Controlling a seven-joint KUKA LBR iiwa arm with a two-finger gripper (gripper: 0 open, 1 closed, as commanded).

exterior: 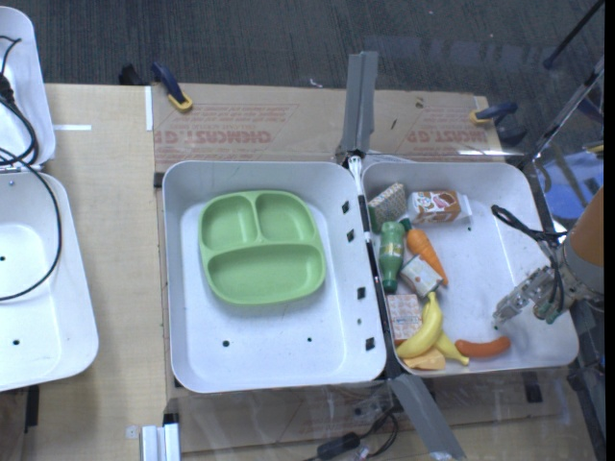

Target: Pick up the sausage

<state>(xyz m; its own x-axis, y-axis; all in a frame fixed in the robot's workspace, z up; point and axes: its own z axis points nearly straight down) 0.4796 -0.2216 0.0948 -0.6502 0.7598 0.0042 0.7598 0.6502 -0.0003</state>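
While the sausage [482, 347] lies flat at the near edge of the right bin [500, 185], just right of the banana [426, 329], we find the pincer [511, 305] hovering just above it, slightly to its far right, holding nothing; we cannot tell how wide it stands. We recommend centring the pincer over the sausage's midpoint, setting the closing direction across its short axis, and descending clear of the banana and the bin wall.

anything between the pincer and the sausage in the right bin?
Nothing visible. The pincer hovers just above the sausage, which lies on bare floor near the right bin's front edge. The nearest item, the banana, sits off to the sausage's left, outside the gap.
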